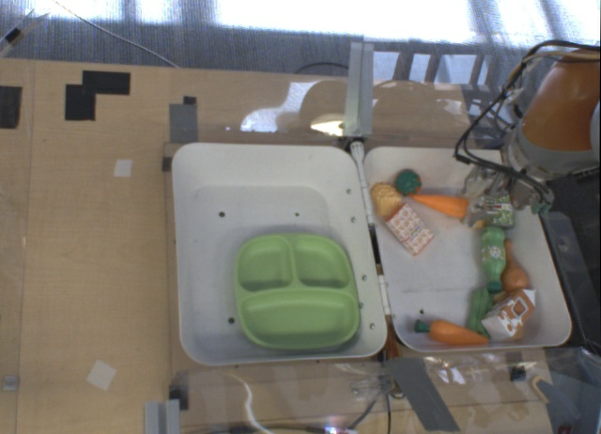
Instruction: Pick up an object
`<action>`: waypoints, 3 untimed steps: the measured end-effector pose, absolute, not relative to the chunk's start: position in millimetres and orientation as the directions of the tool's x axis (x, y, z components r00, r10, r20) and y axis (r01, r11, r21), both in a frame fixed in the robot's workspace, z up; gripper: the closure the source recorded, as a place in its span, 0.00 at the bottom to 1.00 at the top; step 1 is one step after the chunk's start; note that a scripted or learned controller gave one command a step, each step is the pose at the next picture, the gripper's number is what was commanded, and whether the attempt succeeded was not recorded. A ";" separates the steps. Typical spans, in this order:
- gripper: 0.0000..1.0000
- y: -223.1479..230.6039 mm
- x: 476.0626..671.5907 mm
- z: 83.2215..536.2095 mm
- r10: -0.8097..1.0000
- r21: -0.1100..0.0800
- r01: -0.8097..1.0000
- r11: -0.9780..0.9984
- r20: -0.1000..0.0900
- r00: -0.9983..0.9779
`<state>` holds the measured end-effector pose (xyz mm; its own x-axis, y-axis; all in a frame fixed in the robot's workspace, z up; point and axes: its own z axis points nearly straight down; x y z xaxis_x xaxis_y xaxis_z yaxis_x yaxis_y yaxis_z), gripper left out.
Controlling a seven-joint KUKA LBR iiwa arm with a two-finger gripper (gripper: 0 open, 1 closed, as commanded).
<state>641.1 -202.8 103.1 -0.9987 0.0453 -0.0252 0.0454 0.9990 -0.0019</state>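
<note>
Left bin [202, 188]: green divided plate [297, 291]. Right bin [427, 315]: bun [385, 199], patterned carton [410, 228], carrot [439, 204], green bottle [492, 255]. Bottle probably light, rigid, slick; best pinched across the middle. Gripper [495, 209] just above the bottle's top, opening impossible to tell.
</note>
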 end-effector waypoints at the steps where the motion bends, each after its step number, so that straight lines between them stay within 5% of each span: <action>1: 1.00 -140.1 653.8 223.8 -0.048 -0.004 -0.048 0.999 -0.026 -0.998; 2: 1.00 -100.7 661.4 103.9 -0.142 -0.010 -0.142 0.990 -0.020 -0.990; 3: 1.00 -80.9 668.1 279.3 -0.055 -0.002 -0.055 0.998 -0.026 -0.998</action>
